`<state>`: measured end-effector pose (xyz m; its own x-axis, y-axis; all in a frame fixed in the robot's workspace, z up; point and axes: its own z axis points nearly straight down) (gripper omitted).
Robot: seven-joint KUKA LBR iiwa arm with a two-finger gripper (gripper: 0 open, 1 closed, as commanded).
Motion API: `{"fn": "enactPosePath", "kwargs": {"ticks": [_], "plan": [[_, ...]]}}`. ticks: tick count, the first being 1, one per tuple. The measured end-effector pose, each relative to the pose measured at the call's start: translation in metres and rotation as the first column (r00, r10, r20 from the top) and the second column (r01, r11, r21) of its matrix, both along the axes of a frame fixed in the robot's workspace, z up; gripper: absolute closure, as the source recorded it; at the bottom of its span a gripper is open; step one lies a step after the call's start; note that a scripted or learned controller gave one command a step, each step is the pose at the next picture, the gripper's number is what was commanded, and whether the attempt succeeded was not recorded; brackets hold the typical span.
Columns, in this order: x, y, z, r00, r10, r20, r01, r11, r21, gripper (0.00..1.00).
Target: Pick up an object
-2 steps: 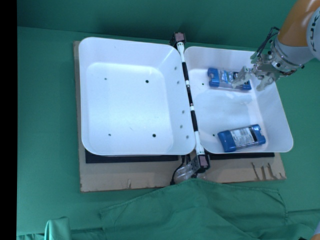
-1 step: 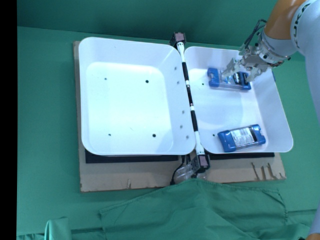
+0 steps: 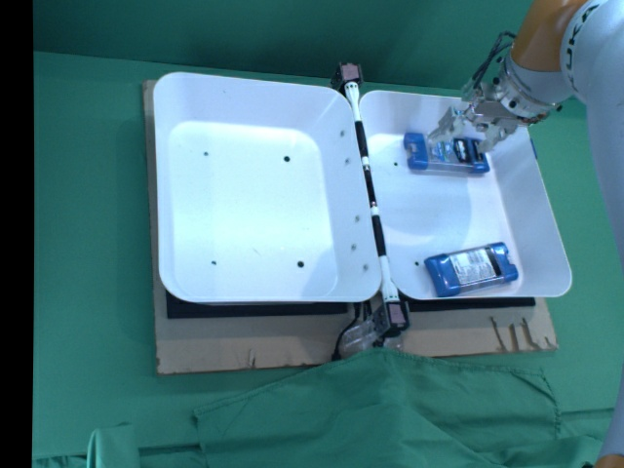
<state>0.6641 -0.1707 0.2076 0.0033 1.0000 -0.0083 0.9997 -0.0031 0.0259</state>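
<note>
Two blue packets lie in the right bin [image 3: 531, 198]. One blue packet [image 3: 439, 154] sits near the bin's far side, and the other blue packet [image 3: 471, 268] rests by the near rim. My gripper [image 3: 461, 133] hangs over the right end of the far packet, fingers pointing down at it. The gripper covers part of that packet's right end.
The left bin [image 3: 195, 115] stands beside the right one, with a black-and-white divider rod [image 3: 369, 188] between them. Both bins rest on a cardboard sheet [image 3: 244, 354] on the green bench. Crumpled green cloth [image 3: 390, 408] lies along the near edge.
</note>
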Motion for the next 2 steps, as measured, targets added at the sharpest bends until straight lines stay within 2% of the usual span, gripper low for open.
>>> {"fn": "enactPosePath", "kwargs": {"ticks": [2], "plan": [[0.0, -0.0007, -0.0013, 1.0, 0.001, -0.003, -0.001, 1.0, -0.001, 0.0]]}}
